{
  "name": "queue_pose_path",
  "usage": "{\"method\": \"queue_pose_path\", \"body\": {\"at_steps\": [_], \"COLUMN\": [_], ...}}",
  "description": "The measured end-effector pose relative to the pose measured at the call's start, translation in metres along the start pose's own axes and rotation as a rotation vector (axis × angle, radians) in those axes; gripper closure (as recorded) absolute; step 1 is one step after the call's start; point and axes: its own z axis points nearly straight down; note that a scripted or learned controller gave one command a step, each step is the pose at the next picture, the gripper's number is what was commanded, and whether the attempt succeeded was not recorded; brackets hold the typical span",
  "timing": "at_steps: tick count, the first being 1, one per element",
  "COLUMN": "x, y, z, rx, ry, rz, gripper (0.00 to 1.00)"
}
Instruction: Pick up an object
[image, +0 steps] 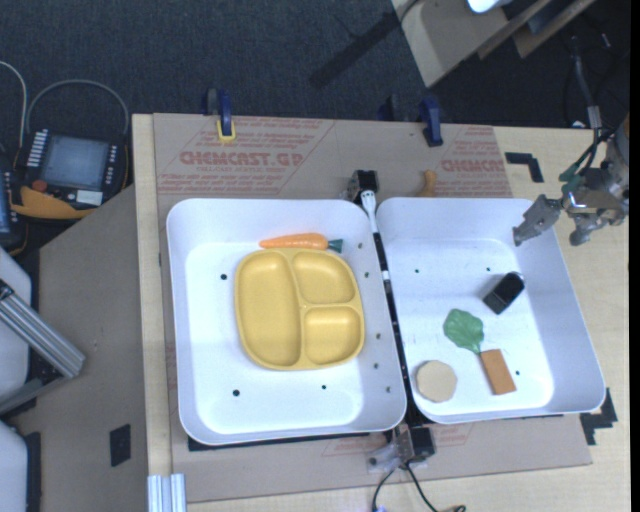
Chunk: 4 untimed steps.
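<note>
Claw (556, 222) hung spread and empty at the right white bin's (570, 300) two-o'clock rim. Small black rigid block (503, 292), lying near the bin's centre, probably light and stiff; grip across its short sides.

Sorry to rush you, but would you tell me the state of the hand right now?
Hand: open and holding nothing, above the right bin's far right corner.

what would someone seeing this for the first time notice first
The big yellow divided plate in the left bin draws the eye first, with an orange carrot lying just beyond its far edge. The right bin holds a small cluster: a black block, a green piece, a tan disc and an orange block. The open gripper hangs over that bin's far right corner.
</note>
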Motion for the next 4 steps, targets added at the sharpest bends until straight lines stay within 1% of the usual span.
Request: {"method": "queue_pose_path", "body": {"at_steps": [1,2,3,4], "x": [0.001,-0.007,-0.011,-0.012], "y": [0.002,0.002,0.002,-0.008], "z": [-0.007,0.053,0.116,0.174], "rx": [-0.012,-0.004,-0.005,-0.004], "ry": [-0.003,0.0,0.0,0.001], "rz": [-0.003,-0.002,-0.002,-0.002], "gripper": [0.0,0.0,0.0,0.0]}}
